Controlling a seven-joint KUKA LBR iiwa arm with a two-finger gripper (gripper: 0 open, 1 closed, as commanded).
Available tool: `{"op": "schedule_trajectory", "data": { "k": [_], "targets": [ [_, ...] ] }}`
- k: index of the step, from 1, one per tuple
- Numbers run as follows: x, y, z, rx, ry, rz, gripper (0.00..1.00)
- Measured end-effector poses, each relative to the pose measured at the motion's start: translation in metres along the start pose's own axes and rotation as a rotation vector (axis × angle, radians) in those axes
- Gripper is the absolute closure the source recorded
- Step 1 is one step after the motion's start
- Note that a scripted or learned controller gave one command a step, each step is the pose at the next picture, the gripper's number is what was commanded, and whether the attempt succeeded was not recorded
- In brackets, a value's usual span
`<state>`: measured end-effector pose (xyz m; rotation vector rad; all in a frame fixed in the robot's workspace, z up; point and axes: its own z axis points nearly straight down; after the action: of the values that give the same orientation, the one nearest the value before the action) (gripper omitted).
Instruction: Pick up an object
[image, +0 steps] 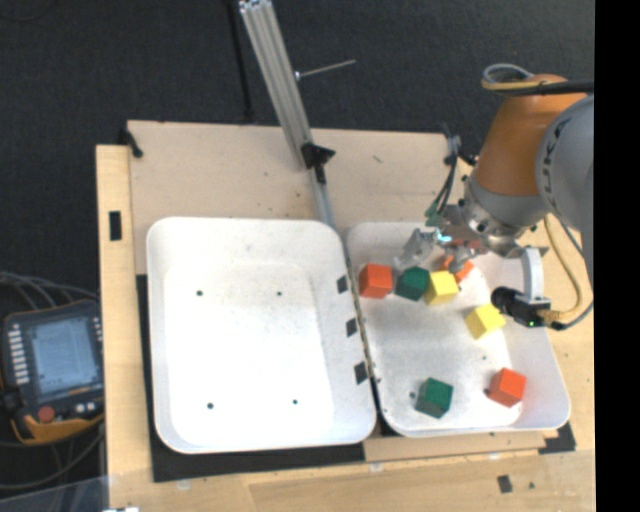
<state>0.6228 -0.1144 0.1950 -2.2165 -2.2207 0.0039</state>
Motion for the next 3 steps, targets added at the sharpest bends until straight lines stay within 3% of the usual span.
{"op": "schedule_trajectory", "data": {
  "k": [1, 2, 3],
  "targets": [
    [0.0, 0.001, -0.003, -0.005, 0.0, 0.0, 0.0],
    [-0.001, 0.004, 0.059, -0.001, -0.003, 0.003, 0.0],
    [-0.004, 0.011, 0.07, -0.029, -0.007, 0.002, 0.0]
  ]
}}
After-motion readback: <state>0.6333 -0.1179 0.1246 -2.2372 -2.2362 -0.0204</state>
